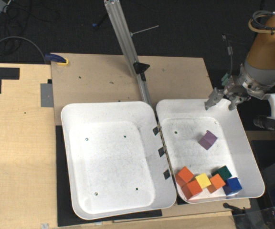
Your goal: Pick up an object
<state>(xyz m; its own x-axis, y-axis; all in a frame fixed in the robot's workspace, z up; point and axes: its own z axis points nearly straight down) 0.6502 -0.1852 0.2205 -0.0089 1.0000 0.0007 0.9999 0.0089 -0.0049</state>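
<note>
Nearest, two orange blocks [189, 181], a yellow cube [203, 180], a green block [223, 171] and a blue cube [232, 185] cluster in the right bin [237, 128], a purple cube [207, 140] alone behind them, and farthest the gripper [222, 99] hangs apparently spread, gripping nothing, above the rim.

You have open floor across most of the right bin [240, 142], where the purple block [207, 140] stands alone, well apart from the blocks cluster [206, 180] crowding the near corner, while the slanted aluminium rail [127, 46] bars the far-left approach.
</note>
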